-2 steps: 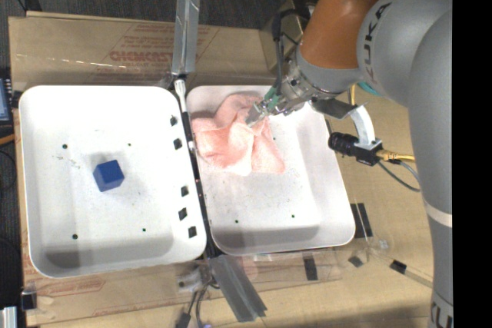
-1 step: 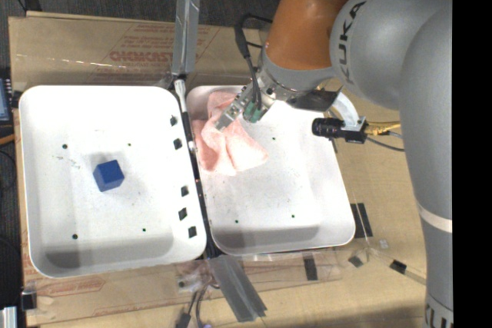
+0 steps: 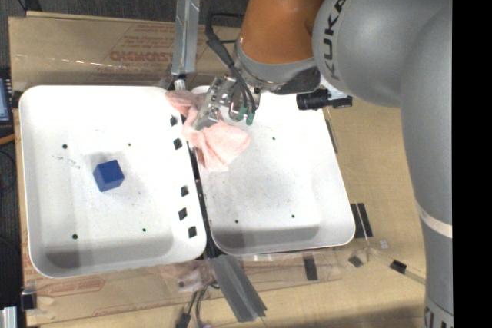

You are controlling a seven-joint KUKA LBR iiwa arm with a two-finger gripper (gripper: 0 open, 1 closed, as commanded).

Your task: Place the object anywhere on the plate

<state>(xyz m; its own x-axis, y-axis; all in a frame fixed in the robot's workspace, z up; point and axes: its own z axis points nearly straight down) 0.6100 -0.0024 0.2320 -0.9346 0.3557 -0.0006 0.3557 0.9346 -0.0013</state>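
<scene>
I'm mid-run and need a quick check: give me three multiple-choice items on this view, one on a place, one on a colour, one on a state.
1. Where does the blue cube lie?
A. In the left bin
B. In the right bin
C. On the cardboard behind the bins

2. What colour is the cloth under the gripper?
A. Green
B. Pink
C. Black

3. How does the cloth lie?
A. Folded flat in the middle of the left bin
B. Crumpled at the right bin's far left corner, over the divide between the bins
C. Hanging off the bench's near edge

Answers: 1 A, the cube sits on the white floor of the left bin. 2 B, the fabric is pale pink. 3 B, it is bunched up at the rim of the right bin, just below the gripper.
</scene>
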